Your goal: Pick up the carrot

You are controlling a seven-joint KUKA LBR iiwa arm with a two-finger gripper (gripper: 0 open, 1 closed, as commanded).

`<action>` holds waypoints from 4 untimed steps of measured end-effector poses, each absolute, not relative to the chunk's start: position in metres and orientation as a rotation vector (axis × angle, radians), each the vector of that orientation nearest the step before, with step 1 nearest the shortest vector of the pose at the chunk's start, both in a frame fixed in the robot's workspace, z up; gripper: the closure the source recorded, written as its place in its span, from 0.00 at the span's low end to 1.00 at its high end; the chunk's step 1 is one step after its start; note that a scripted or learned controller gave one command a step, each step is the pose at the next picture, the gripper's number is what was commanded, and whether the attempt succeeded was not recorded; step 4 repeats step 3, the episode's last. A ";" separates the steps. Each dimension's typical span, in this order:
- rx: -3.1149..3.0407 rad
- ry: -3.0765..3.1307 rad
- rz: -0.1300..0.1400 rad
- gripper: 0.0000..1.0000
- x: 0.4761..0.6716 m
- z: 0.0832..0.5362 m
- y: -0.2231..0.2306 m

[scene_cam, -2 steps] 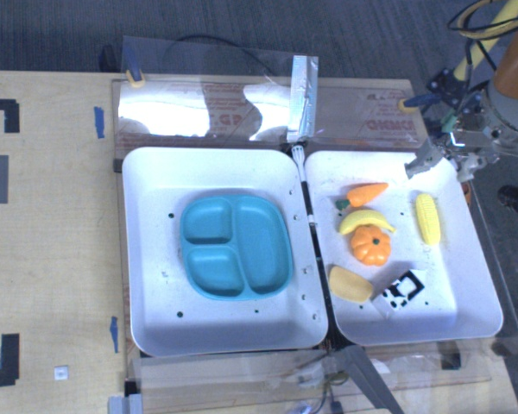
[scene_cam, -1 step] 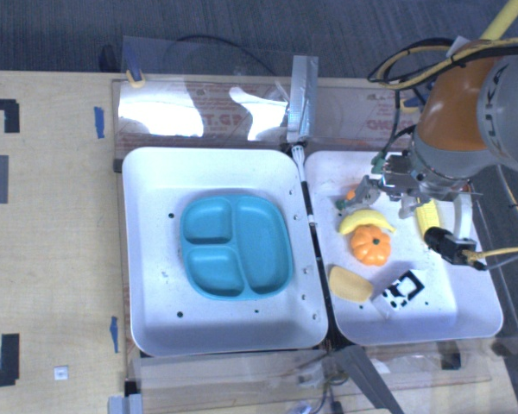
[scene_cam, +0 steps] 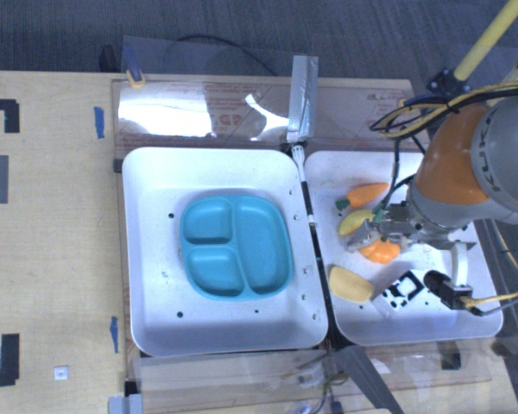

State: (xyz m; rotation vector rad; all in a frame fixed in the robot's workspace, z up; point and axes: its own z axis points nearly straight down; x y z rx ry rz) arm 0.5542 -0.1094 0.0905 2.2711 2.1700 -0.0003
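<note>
The carrot is lying in the right bin, toward its twelve o'clock side. The gripper is hovering just at the carrot's six o'clock, among a yellow fruit and an orange piece — whether it is spread or pinching, I cannot tell. The left bin is holding a blue divided plate.

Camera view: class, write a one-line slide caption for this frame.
KUKA arm's gripper low in the right bin among toy foods, near the carrot; blue divided plate sits in the left bin.
</note>
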 end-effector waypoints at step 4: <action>2.154 2.279 0.008 1.00 0.543 0.212 -0.115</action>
